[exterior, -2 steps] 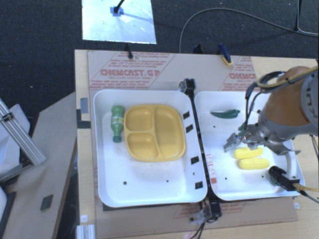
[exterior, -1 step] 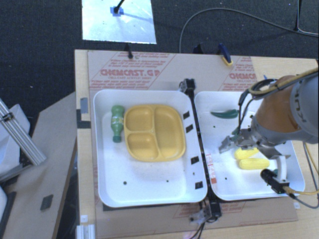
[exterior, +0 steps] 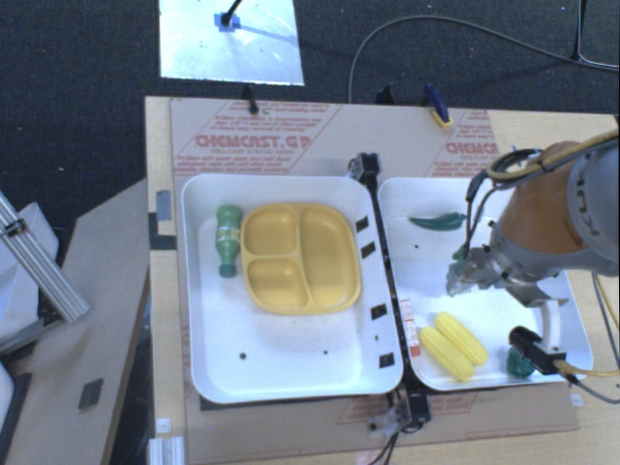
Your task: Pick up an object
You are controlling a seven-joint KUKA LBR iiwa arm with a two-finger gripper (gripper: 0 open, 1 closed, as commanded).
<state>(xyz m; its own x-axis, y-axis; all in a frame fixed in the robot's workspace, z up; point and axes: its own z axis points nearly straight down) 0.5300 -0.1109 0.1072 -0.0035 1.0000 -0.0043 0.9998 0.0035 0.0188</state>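
My gripper (exterior: 465,277) hangs over the middle of the right bin (exterior: 426,260), below the grey wrist and orange band. A green chili pepper (exterior: 438,222) lies in that bin's far part, up and left of the gripper. Two yellow corn cobs (exterior: 452,344) lie side by side near the bin's front edge, below the gripper and apart from it. A small teal object (exterior: 519,361) sits in the front right corner, partly covered by a black part of the arm. Nothing shows between the gripper and the bin floor.
The left bin (exterior: 208,356) holds a yellow divided plate (exterior: 297,258) and a green bottle (exterior: 228,239) lying beside it. A black divider strip (exterior: 381,269) runs between the bins. Cables trail at the bench's right edge.
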